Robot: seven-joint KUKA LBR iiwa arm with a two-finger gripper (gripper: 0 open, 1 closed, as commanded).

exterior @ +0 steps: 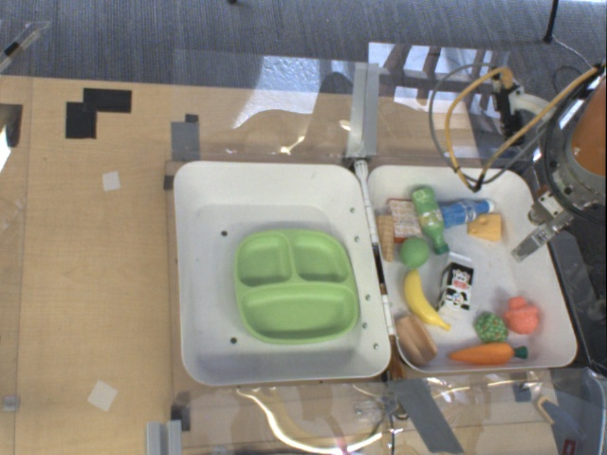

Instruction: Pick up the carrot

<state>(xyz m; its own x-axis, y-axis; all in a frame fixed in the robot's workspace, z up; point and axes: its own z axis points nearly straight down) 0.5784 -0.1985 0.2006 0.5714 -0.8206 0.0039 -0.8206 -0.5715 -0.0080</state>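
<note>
The carrot (484,354), orange with a small green top, lies flat along the near wall of the right bin (565,341), its tip pointing left. The gripper (537,236) hangs over the right edge of that bin, well above and behind the carrot and apart from it. Nothing shows between its tips. The grey arm with its orange band enters from the upper right.
The right bin also holds a banana (423,301), green ball (413,251), green bottle (429,218), blue bottle (466,211), cheese wedge (487,227), milk carton (457,287), broccoli (490,327), a pink fruit (523,316) and bread (415,339). A green divided plate (294,287) sits in the left bin.
</note>
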